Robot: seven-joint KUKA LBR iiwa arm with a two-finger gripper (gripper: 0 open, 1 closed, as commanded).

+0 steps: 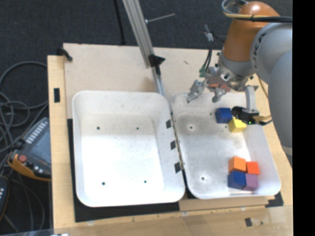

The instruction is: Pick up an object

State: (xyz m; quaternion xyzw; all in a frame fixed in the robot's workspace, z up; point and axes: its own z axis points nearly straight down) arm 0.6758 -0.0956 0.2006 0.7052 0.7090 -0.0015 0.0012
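My gripper (205, 93) hangs over the far edge of the right bin (206, 151), its two grey fingers spread apart with nothing between them. A blue cube (223, 115) and a yellow block (237, 125) lie just right of and below the gripper, near the bin's far right side. At the near right corner sits a cluster: an orange block (237, 163), a red-orange block (253, 168), a dark blue cube (236, 180) and a purple block (252, 182).
The left bin (88, 146) sits beside the right one. A slanted aluminium post (140, 28) rises behind the bins. Cables and a pendant (29, 151) lie off the bench at left. A black fitting (248, 114) sits by the yellow block.
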